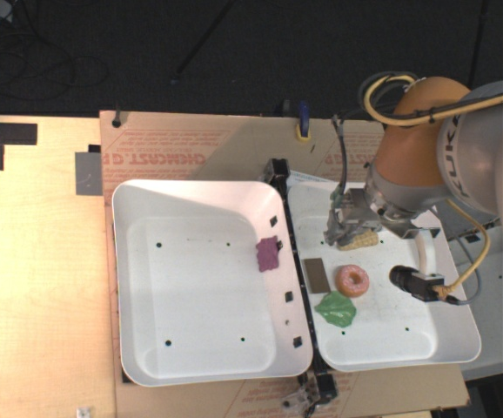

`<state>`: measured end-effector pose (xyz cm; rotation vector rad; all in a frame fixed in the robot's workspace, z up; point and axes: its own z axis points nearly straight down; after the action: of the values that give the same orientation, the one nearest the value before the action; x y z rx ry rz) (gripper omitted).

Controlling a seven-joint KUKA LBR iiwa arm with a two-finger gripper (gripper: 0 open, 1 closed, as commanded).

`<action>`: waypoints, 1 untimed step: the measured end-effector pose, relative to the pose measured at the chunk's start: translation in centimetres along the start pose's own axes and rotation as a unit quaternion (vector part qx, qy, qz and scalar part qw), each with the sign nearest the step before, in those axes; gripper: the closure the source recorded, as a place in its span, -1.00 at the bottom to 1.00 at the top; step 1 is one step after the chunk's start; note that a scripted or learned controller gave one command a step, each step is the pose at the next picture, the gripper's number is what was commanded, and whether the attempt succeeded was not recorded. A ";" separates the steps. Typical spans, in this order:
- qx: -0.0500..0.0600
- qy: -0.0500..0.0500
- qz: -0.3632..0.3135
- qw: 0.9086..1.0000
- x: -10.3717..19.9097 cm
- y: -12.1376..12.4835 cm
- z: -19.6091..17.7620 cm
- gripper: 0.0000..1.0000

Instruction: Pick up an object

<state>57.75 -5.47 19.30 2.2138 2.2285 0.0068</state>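
Observation:
My gripper [342, 230] hangs low over the back part of the right bin [447, 342], under the orange band of the arm. A pale yellowish object [364, 240] lies right beside it on its right, and I cannot tell whether the two touch. In front of the gripper lie a pink ring-shaped doughnut [352, 280], a flat brown block [316, 275] and a green lump [336, 309]. A purple object [268, 253] rests in the left bin [138, 233], close to its right wall.
The two bins meet at a dark divider [290, 259] with clips. A cardboard sheet [191, 151] lies under the bins, and a wooden bench top [34, 277] extends to the left. The arm's grey body [482, 155] looms over the right bin's back right corner.

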 end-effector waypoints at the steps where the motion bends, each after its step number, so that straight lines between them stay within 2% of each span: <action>1: 0.006 -0.001 0.006 1.000 -2.9 -8.3 0.1 1.00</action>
<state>49.47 -8.39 19.16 2.2324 2.2209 -0.0093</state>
